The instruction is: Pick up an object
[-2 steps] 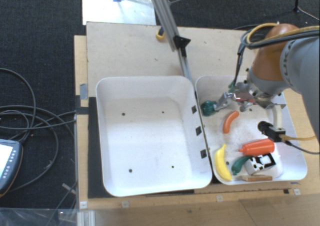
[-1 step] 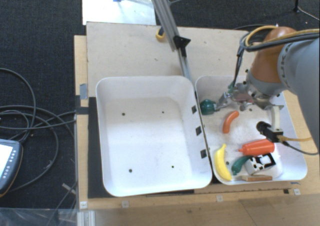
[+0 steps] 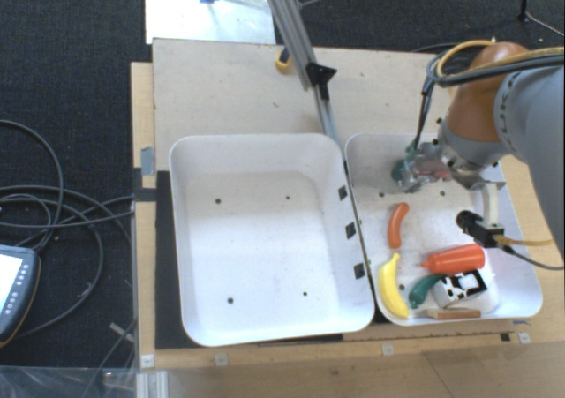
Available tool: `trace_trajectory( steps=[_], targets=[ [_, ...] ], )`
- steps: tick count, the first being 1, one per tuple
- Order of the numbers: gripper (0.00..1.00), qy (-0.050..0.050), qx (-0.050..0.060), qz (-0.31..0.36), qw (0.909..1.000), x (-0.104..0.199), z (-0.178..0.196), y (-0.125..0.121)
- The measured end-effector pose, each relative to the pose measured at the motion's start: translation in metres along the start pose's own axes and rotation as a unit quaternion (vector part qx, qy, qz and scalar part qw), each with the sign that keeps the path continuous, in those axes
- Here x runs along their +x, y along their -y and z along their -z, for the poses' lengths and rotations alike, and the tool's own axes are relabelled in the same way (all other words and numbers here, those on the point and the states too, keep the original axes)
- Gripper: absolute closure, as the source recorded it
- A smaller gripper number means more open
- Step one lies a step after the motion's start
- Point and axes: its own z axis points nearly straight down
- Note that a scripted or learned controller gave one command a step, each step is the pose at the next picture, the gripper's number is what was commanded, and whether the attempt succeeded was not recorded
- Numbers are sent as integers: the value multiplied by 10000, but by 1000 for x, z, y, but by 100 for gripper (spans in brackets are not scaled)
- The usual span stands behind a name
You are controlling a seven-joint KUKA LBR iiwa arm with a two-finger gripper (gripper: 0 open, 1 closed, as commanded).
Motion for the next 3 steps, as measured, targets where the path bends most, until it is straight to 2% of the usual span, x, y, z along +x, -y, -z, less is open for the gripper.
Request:
trace_trajectory(
  steps=[1, 3],
  targets=[
    [100, -59, 63, 21, 10000, -1, 65, -5],
    [100, -61, 72, 32, 10000, 1, 164, -1]
  ],
)
